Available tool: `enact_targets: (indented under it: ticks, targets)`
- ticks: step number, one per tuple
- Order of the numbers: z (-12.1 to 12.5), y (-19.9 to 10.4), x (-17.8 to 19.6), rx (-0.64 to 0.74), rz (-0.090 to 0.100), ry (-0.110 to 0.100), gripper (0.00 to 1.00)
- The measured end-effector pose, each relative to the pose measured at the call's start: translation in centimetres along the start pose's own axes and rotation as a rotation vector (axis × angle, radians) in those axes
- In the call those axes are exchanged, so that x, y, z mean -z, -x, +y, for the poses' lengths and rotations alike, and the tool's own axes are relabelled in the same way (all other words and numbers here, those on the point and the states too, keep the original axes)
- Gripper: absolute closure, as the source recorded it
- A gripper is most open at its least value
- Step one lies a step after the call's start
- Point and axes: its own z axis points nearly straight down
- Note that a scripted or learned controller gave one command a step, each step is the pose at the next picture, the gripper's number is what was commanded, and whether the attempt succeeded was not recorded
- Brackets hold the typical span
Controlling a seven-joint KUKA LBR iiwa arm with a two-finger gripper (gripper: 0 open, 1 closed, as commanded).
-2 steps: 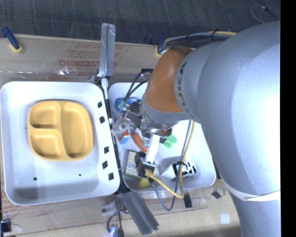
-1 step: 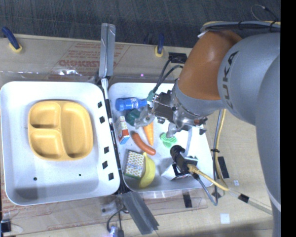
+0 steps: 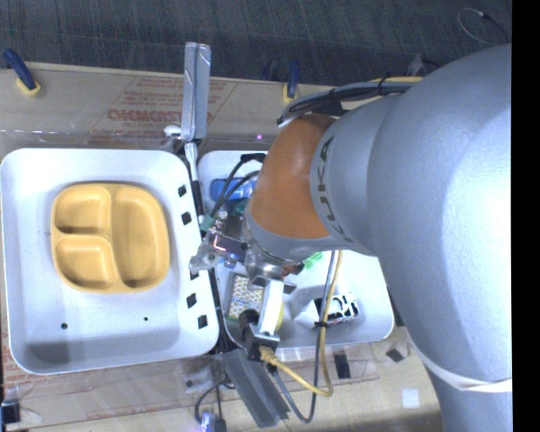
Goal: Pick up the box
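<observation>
The end effector (image 3: 235, 265) sits low over the near left corner of the right shallow white plastic bin (image 3: 371, 288), close to the wall it shares with the left bin. The wrist hides its tip, so I cannot tell whether it is released or clenched.

Just under it lies one small flat box with a speckled yellow-and-white face (image 3: 242, 296). The box is in the right bin, against that bin's left wall and partly covered by the wrist.

I count three more things in that bin:
- one blue item (image 3: 224, 190) at the far left
- one green scrap (image 3: 314, 259) peeking out beside the arm
- one black-and-white object (image 3: 340, 309) near the front edge

The left shallow white plastic bin (image 3: 27, 318) holds one yellow moulded tray with three compartments (image 3: 112, 235).

Two blue clamps (image 3: 22, 72) grip the far edge of the brown, cardboard-covered desk (image 3: 99, 106).

The grey arm (image 3: 432, 205) comes in from the right and bends steeply down, with its orange band (image 3: 292, 183) above the wrist. It blocks most of the right bin from view.
</observation>
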Motion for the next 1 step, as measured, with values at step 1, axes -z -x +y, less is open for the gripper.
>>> enact_targets:
  ticks: [1]
  targets:
    - [9.66,2.92,0.1,-0.003,0.001,0.001,0.0]
